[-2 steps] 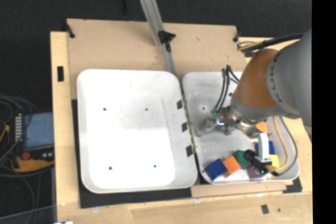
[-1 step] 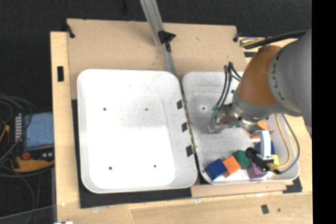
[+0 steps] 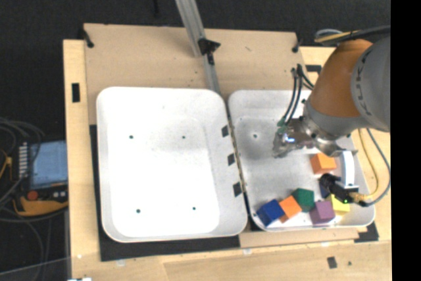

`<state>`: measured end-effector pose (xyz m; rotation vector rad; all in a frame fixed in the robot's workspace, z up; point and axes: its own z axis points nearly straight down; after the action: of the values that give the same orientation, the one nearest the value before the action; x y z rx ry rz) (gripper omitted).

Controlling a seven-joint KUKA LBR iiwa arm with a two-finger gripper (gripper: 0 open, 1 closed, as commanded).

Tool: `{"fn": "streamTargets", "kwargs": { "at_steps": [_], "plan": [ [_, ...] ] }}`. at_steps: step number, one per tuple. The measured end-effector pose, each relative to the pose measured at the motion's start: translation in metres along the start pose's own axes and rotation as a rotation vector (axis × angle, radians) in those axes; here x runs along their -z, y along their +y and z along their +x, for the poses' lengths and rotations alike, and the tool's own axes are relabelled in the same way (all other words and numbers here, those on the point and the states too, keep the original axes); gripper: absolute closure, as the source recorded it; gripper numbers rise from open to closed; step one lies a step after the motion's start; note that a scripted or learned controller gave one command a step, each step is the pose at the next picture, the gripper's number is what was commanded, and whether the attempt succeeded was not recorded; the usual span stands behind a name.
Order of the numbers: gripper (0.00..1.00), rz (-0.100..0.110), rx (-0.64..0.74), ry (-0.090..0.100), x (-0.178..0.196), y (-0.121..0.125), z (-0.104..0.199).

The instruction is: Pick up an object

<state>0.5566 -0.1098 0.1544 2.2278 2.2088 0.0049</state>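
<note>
Camera view: right shallow white plastic bin (image 3: 260,108) contains blue (image 3: 270,212), orange (image 3: 290,206), green (image 3: 304,198), purple (image 3: 322,211) and yellow (image 3: 340,204) blocks along its near edge; jaws state cannot be determined.

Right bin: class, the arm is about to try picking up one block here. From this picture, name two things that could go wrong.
1. The blocks crowd together in the near corner of the right bin, so the end effector may bump neighbours or pinch two at once.
2. The orange block lies right beside the arm's wrist, partly hidden; a descent there could knock it aside rather than grip it.
</note>
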Motion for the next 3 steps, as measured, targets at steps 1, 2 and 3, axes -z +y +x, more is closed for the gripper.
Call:
{"fn": "streamTargets", "kwargs": {
  "at_steps": [1,2,3],
  "plan": [
    [1.00,-0.001,0.013,0.000,0.044,0.005,-0.003],
    [1.00,-0.003,0.013,0.000,0.100,0.008,0.007],
    [1.00,-0.001,0.014,0.000,0.140,0.010,0.006]
  ]
}}
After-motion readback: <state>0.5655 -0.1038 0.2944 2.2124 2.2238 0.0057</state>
